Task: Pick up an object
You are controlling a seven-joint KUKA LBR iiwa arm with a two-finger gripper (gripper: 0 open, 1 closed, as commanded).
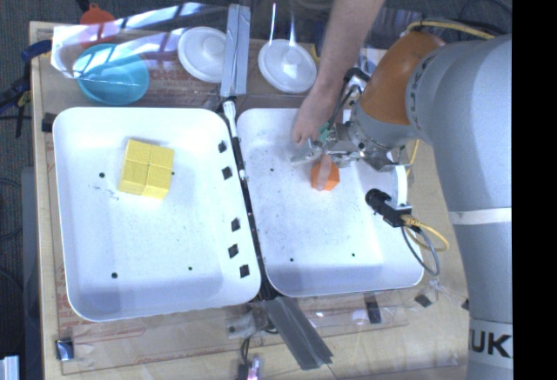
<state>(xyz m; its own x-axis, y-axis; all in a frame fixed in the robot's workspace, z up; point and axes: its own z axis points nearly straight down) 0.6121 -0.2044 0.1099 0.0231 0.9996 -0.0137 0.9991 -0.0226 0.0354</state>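
I see my claw (324, 163) in the right bin (296, 256), just above an orange block (325, 176). A person's hand (312, 122) is touching it. I cannot tell its state.

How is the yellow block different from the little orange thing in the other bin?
The yellow block is bigger than the orange piece. The yellow block lies alone in the left bin; the orange piece sits in the right bin, right under the gripper and beside a person's hand. Both rest on white bin floors.
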